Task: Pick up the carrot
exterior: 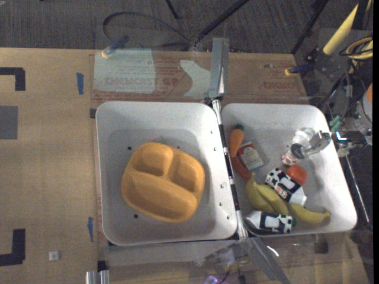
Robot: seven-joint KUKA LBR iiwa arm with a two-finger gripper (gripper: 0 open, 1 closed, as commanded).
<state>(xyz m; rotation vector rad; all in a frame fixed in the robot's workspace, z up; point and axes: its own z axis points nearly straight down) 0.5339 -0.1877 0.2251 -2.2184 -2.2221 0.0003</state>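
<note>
The carrot [235,149] lies along the left wall of the right bin [340,179], green top pointing away, touching a small red-labelled bottle [251,157] whose writing is too small to read. The gripper [303,144] hangs over that bin's right side, well apart from the carrot; how it stands cannot be told. A banana [278,204] lies nearby. The left bin [112,135] holds an orange divided plate [163,181].
</note>
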